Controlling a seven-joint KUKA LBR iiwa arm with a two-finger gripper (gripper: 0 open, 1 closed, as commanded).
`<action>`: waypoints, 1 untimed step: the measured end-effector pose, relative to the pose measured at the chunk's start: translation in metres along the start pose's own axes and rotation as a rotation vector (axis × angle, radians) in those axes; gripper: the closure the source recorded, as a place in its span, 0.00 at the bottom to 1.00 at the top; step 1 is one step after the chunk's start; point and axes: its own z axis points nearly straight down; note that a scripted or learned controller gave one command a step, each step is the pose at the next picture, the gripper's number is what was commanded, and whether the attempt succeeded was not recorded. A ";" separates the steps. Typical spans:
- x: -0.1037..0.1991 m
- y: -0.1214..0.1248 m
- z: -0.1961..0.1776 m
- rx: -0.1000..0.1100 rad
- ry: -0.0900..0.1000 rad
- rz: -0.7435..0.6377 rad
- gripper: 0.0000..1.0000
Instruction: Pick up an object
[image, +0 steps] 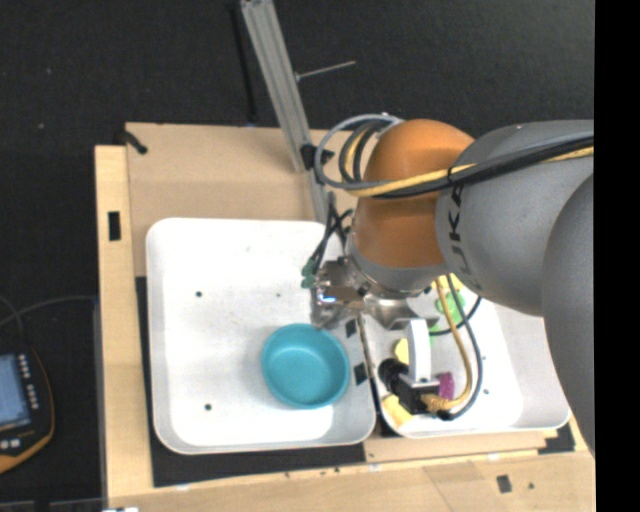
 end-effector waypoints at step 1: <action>-0.002 0.000 0.002 0.002 -0.001 0.006 0.00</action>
